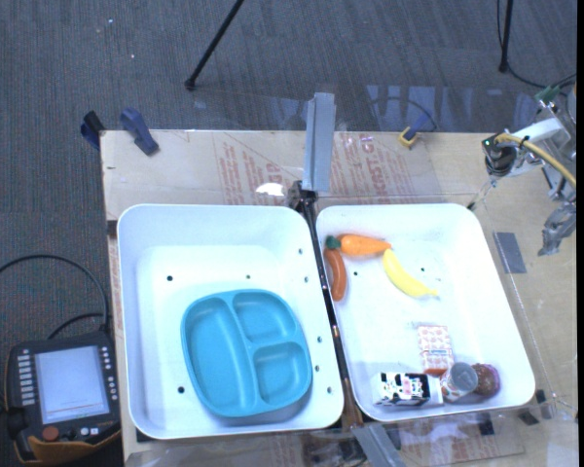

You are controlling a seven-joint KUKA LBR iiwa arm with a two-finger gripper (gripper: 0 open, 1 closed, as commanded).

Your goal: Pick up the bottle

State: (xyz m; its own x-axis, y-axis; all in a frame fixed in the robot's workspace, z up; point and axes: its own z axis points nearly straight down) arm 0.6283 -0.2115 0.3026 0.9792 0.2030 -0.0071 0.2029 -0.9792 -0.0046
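Nothing of the task appears done yet. The hand (557,230) is seen at the table's (204,163) right edge, outside the right bin (472,224); whether it is open or closed cannot be told, and nothing is seen held in it. The bottle (472,380), a small rounded thing with a clear body and dark end, lies well below and left of the hand, in the bin's near corner, beside a printed carton (406,388). The approach, the grasp and the lift are judged still to be made.
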